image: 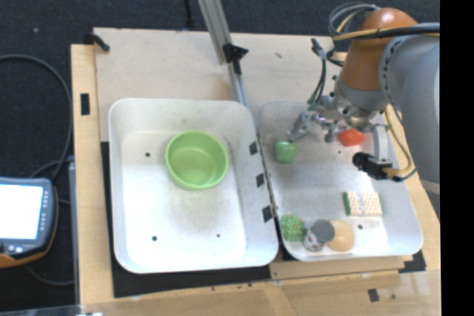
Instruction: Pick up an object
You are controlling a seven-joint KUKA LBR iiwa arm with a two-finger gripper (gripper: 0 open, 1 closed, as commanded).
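Nearest the camera, along the front wall of the right-hand shallow white bin (385, 248), lay three small items in a row: a knobbly dark-green ball (292, 226), a grey rounded object with a dark patch (320, 233), and a tan, smooth round object (342, 236); the grey one touched the tan one, and the green ball sat just beside the grey one. Slightly farther back, toward the right wall of the same bin, lay a flat rectangular block with a green-and-cream chequered face (362, 203). In the left-hand shallow white bin (133, 248), a light-green plastic bowl (196, 158) stood upright near the centre, opening upward. Farther back in the right-hand bin, a small pale-green rounded object (285, 152) rested on the floor near the left wall. The two-finger gripper (302, 126) hung just above and behind this object; whether its fingers were spread or pressed together could not be told, and nothing was visible between them. An orange piece (351, 136) showed beneath the wrist assembly. The grey arm with its orange band (374, 48) entered from the right. Beyond the bins, a slanted aluminium strut (211, 4) rose from the wooden bench (163, 63)
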